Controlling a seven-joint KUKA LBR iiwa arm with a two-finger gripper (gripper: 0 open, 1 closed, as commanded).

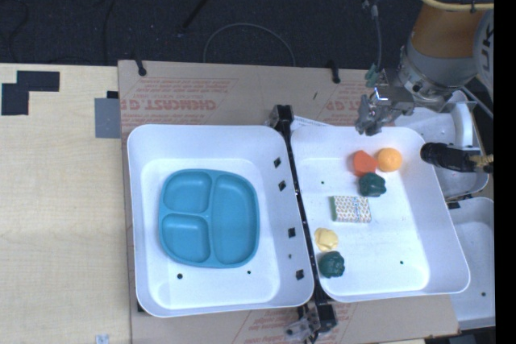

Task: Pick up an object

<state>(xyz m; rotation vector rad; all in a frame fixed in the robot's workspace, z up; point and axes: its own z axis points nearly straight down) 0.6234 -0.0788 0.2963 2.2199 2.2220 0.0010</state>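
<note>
Nearest the camera, at the front of the right bin [439, 254], sits a dark green lumpy object [330, 263], and just behind it, close to the divider between the bins, a pale yellow piece [326, 238]. Further back, near the middle of that bin, lies a flat rectangular block with a speckled pattern [351, 209]. Behind the block a second dark green object [372, 185] rests touching or just beside a red-orange piece [363, 163], and an orange ball [389, 159] sits just to the right of that one.

The left bin [145, 173] carries a blue divided plate [210, 217] with three compartments, lying flat near the bin's centre.

At the far rim of the right bin the gripper [372, 123] hangs, above and behind the red-orange piece and apart from every object. It holds nothing; whether its fingers are apart or together I cannot tell at this size. The grey arm with its orange band [451, 20] rises behind it at the upper right. Both bins rest on a cardboard sheet [210, 93] on the light wooden desk [56, 205].
</note>
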